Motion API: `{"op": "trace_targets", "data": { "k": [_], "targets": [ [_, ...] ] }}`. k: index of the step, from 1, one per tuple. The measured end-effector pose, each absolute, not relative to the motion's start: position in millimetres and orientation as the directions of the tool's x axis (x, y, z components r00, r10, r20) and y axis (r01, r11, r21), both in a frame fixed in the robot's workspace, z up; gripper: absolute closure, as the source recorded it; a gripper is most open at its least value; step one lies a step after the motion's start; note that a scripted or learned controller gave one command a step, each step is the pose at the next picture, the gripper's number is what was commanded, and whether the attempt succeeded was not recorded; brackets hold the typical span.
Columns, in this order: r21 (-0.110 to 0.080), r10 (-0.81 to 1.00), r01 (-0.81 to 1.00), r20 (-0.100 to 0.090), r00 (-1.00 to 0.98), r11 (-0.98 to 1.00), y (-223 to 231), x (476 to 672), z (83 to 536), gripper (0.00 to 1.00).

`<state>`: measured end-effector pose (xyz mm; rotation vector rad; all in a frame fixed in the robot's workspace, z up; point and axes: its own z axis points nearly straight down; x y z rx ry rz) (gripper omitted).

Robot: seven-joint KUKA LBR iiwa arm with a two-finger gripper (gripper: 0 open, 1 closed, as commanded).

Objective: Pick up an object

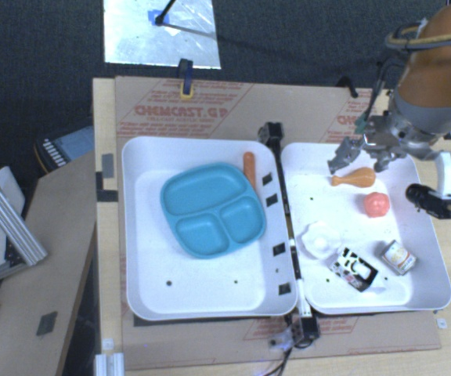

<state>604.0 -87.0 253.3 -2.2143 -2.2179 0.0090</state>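
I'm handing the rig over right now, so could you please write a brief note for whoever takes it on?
Gripper: open, holding nothing, over the far part of the right bin, just above the tan drumstick-shaped toy.
Right bin also holds a pink ball, a small can, a black-and-white packet and a white object.
Left bin: blue divided plate, orange stick beside it.
Done: nothing lifted. Left: grasp and raise one object.

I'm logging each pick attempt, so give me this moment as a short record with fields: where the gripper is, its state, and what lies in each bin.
gripper: above the right bin's far end, just over the drumstick
fingers: spread, nothing between them
left bin: blue tray, orange stick at the tray's far edge
right bin: drumstick, pink ball, can, black-and-white packet, white piece
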Motion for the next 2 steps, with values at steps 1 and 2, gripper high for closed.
{"op": "trace_targets", "data": {
  "k": [1,2],
  "targets": [
    [0.002,1.0,1.0,0.0,-0.003,0.003,-87.0,606.0,259.3,0.0],
    [-0.003,1.0,1.0,0.0,-0.002,0.002,-82.3,609.8,198.1,0.0]
  ]
}}
